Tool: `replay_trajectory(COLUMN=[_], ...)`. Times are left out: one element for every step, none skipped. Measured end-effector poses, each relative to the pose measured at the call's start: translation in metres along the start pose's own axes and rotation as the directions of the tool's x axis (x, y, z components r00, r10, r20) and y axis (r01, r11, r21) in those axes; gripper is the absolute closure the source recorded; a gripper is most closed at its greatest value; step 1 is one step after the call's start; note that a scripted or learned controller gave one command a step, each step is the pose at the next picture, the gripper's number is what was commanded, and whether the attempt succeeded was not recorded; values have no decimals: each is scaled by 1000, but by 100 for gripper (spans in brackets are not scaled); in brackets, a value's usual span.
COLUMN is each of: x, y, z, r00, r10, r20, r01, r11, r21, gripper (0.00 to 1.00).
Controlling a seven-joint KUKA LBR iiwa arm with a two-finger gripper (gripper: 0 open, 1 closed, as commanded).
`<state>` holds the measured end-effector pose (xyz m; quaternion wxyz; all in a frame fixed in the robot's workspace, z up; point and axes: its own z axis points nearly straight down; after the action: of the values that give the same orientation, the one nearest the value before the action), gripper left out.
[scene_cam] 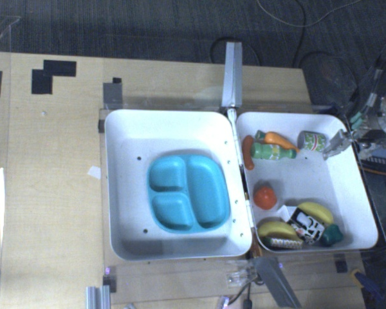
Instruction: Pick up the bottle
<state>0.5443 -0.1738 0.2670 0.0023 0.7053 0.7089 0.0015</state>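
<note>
Soft, even light; slight blur

Light wood table [45, 172] with black square markings [51, 74] at upper left. Dark grey carpet floor [116, 11] beyond. Thin cable [309, 18] looped on carpet. Lighting even.

Two bins [116, 172], one tray [188, 192], one bottle [273, 151], perhaps two bananas [315, 210].
</note>
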Motion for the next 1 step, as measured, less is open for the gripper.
replay_trajectory(x=[136], y=[-19], z=[80], r00=[993], r10=[-116], r20=[-2], r01=[116], r11=[993], r21=[2], gripper=[0])
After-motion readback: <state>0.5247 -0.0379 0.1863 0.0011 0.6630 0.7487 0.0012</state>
